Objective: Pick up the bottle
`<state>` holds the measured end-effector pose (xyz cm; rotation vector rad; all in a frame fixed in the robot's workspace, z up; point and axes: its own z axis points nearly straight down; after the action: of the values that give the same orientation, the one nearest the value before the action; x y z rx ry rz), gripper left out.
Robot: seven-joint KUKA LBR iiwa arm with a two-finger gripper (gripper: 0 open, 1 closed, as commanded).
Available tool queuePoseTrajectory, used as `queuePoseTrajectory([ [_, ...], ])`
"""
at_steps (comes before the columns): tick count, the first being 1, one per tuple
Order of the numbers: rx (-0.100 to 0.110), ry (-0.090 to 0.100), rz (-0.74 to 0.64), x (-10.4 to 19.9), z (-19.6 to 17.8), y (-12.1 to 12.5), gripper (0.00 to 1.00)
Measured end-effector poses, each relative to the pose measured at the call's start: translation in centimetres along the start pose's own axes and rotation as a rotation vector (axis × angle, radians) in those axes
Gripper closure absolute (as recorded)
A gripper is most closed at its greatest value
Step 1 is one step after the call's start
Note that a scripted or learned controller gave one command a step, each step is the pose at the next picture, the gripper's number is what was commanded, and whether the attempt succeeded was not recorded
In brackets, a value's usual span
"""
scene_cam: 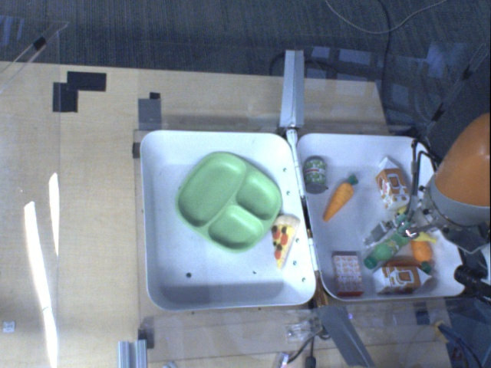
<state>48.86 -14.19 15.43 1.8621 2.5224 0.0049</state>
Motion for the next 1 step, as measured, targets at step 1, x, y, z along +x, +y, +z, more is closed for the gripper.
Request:
queuePoseTrajectory([
  [1, -0.008, -0.005, -0.234, -0.91, 6.45, 0.0, 0.0],
])
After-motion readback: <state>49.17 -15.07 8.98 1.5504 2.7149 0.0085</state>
